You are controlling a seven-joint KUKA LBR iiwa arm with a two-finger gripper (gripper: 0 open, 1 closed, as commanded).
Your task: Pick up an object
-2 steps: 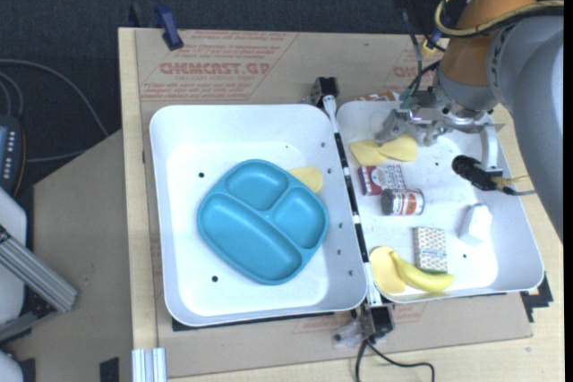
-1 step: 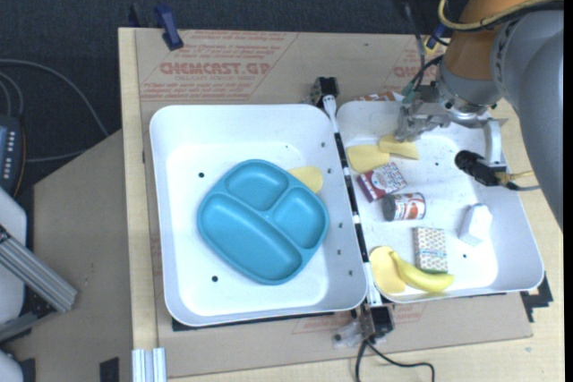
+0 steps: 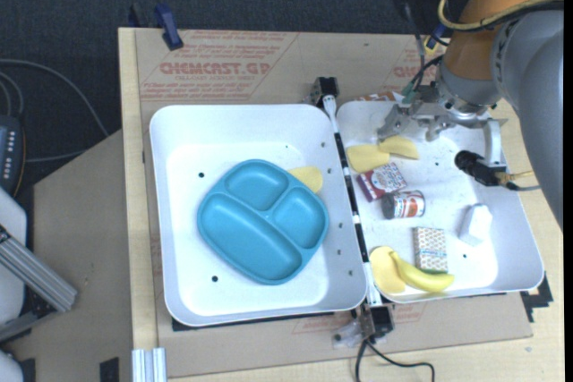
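Fingers of my two-finger metal gripper (image 3: 407, 123) hang spread apart in the upper right of the frame, tips just above a pale yellow wedge-shaped piece (image 3: 399, 147) lying in the right white bin (image 3: 510, 259).

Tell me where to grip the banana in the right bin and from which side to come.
Grip the banana at mid-length, across its narrow width, coming straight down. It lies flat and curved near the right bin front wall, so the fingers should probably straddle it front to back, staying off the small patterned box just behind.
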